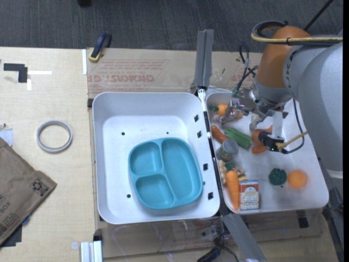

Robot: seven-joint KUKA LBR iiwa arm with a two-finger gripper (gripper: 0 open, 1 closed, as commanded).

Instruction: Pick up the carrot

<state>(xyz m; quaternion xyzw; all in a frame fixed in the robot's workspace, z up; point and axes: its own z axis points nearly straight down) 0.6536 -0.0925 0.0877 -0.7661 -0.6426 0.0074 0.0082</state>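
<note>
In the camera view, the long orange carrot [232, 188] lies at the lower left of the right-hand shallow white bin [311, 196], close against its left wall, its thick end toward the grey cylindrical can [228, 148] and just beside the small white-and-orange carton [249, 194]. The gripper [260, 125] hangs at the upper part of that bin, over a clutter of small orange and green toy foods, well apart from the carrot; whether it is parted or closed I cannot tell. A good grasp probably means coming down across the carrot's middle, squeezing across its narrow width, clear of wall and carton.
</note>
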